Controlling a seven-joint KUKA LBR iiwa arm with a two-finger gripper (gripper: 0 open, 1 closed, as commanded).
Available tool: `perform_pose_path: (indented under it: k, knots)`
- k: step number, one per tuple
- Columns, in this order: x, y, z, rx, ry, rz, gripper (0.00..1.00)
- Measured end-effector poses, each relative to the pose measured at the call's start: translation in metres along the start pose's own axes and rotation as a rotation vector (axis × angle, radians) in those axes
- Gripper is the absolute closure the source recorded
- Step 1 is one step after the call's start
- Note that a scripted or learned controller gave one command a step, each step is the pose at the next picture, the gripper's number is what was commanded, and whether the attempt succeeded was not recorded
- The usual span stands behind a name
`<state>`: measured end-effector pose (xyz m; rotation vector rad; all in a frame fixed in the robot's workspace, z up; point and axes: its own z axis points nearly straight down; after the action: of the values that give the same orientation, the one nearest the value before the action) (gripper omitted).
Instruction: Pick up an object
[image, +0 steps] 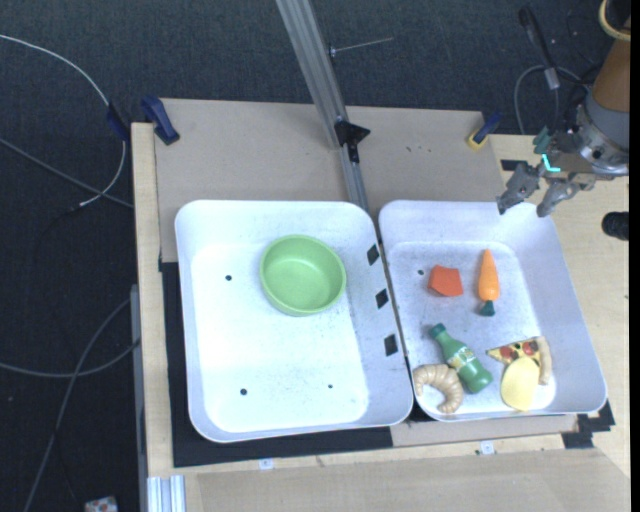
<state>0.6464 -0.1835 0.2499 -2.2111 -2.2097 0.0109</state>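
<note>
A dark blue carpet with loose cables surrounds a tan wooden bench (260, 150), on which two shallow white bins are set side by side. In the left bin (210, 330) a green bowl (303, 274) is seen upright toward the far side. In the right bin (570, 310) several toy foods are gathered: an orange-red wedge (446, 282) and a carrot (487, 279) lie near the middle, just apart from each other; a green bottle (463, 360) is laid at a slant nearer the front; a croissant (441, 385) is pressed against the bottle's lower end; a pizza slice (520, 351) and a pale yellow piece (520, 385) are placed at the front right. The gripper (532, 198) is held above the far right corner of the right bin, well apart from the foods. Its two fingers are spread apart, and nothing is seen between them.
</note>
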Motion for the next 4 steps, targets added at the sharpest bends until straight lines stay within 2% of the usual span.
perform_pose_path:
  k: [1, 2, 4]
  knots:
    - [0.0, 0.002, -0.005, -0.009, -0.002, -0.001, 0.0]
    - [-0.004, -0.001, 0.036, -0.005, -0.002, 0.0, 0.0]
    - [-0.006, 0.003, 0.15, -0.001, 0.0, -0.001, 0.0]
